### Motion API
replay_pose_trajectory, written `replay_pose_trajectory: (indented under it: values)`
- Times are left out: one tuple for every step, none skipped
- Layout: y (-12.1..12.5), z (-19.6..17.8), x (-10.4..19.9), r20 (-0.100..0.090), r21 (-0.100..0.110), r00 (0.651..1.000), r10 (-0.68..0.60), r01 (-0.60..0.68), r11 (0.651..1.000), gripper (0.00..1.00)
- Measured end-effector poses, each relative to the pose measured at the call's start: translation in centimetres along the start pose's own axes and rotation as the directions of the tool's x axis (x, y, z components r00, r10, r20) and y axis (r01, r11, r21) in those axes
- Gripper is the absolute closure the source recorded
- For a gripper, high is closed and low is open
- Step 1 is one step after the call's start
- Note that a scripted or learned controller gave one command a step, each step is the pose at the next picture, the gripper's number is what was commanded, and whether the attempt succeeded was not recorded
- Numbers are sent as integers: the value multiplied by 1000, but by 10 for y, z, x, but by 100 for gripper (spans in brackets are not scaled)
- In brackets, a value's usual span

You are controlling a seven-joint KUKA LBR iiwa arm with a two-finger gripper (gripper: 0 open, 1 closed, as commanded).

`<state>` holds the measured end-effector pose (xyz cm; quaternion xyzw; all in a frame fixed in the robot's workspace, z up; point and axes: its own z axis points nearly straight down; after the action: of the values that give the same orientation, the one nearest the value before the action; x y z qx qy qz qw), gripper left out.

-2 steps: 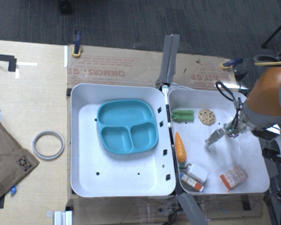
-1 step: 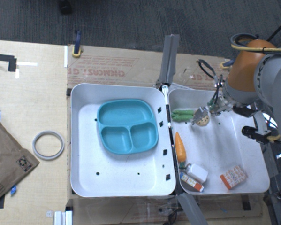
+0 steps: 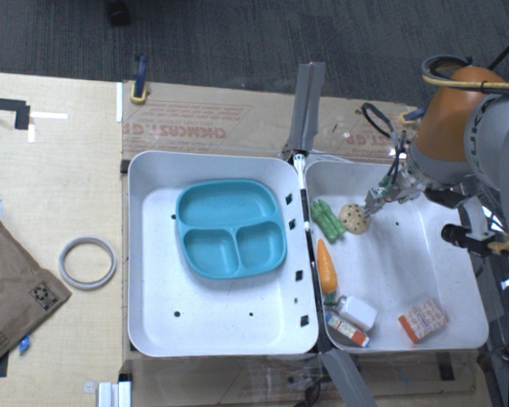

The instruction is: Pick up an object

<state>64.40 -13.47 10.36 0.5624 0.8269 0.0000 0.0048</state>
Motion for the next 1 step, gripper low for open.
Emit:
replay_pose_trajectory:
  values:
    - [8,-111,-26,-4,2,995,-104,104,995,100]
